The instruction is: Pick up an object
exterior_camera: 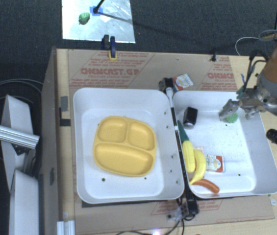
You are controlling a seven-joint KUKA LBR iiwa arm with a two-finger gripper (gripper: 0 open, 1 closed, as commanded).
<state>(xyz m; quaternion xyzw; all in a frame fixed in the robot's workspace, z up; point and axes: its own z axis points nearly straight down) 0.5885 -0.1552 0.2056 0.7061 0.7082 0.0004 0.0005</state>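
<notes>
The gripper [234,109] is seen over the far part of the right bin [256,177], a small green object [230,115] at its tip; jaw state cannot be told; a firm grasp should be confirmed before any lifting is tried.

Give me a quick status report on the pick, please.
Gripper over right bin, fingers at green object; grasp unconfirmed. Banana, black object untouched. Nothing blocking.
</notes>
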